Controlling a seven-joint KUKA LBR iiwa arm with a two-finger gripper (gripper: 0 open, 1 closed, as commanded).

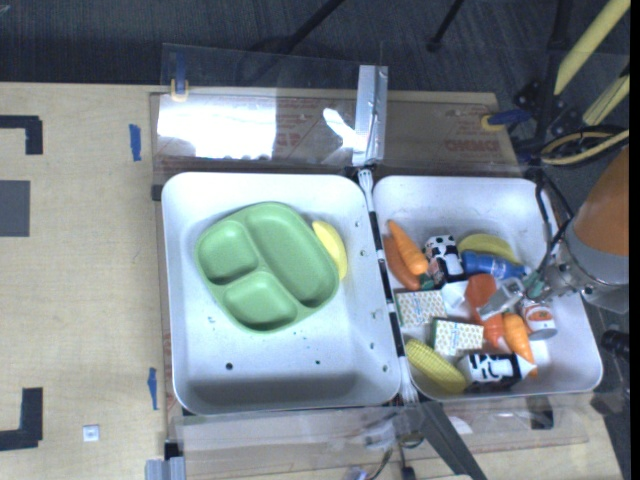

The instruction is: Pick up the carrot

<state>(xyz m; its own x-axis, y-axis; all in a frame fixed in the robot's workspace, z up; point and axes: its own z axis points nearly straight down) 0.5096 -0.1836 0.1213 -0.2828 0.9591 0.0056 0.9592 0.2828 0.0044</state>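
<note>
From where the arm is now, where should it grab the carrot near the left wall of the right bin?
Probably at mid-body, from straight above. The carrot lies flat, its length running from the bin's back toward the front, so close the fingers across its width. The bin wall crowds its left side.

Pale wooden counter [80, 298] with black square markings and small blue tape strips. Dark grey carpeted floor [200, 8] beyond its far edge. Clear plastic panel [260, 118] upright behind the bins, catching glare. Black stand legs [330, 13] on the floor.
</note>
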